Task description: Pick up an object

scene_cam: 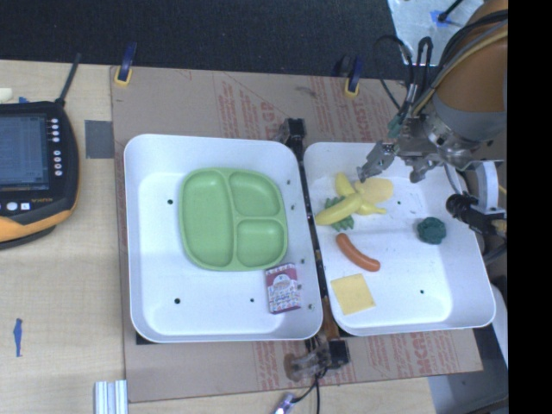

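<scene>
My gripper (398, 168) hangs over the back of the right bin (466, 309), its fingers spread open with nothing between them. The left fingertip (372, 167) is just above a yellow banana (347, 205) and a pale yellow round piece (377, 190). A small green item (344, 223) peeks from under the banana. Nearer the front lie an orange-red sausage (357, 252) and a yellow cheese slice (352, 293). A dark green lump (431, 229) sits on the bin's right side, below the right finger.
The left bin (151, 309) holds a green divided plate (233, 218) and a small red-and-white packet (282, 288). A teach pendant (26, 169) rests on the bench at far left. Blue clamps (351, 76) pin the cardboard at the back.
</scene>
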